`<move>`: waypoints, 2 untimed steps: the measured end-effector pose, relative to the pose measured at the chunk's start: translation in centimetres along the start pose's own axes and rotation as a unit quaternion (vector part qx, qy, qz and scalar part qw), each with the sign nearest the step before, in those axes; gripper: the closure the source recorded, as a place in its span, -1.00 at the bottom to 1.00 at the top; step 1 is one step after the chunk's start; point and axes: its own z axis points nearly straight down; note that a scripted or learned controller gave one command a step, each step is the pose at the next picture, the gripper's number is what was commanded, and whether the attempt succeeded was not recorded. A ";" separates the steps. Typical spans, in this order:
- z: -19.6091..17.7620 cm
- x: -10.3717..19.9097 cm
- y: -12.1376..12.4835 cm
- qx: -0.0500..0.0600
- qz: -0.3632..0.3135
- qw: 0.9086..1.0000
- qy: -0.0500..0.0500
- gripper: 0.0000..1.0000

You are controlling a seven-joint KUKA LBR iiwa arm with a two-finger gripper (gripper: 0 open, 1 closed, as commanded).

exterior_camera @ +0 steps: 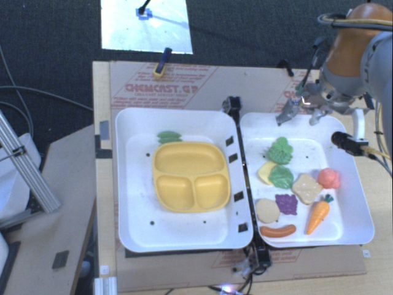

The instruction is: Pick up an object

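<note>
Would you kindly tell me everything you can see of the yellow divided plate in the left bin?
The yellow divided plate looks like matte plastic, roughly square with rounded corners and a raised rim. Ridges split it into three compartments: one wide one along the far side and two smaller ones nearer the camera. It lies flat and upright near the middle of the left bin. A green leafy toy sits at its far left edge, apparently touching the rim.

Robot lab — arm (362, 42), bins (132, 183), cables (24, 103)
</note>
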 end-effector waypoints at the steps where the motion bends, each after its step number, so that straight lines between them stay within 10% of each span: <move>1: 10.7 -2.8 -3.1 0.000 0.003 1.000 0.001 -1.00; 2: 4.1 4.6 0.5 -0.004 -0.004 1.000 0.000 -1.00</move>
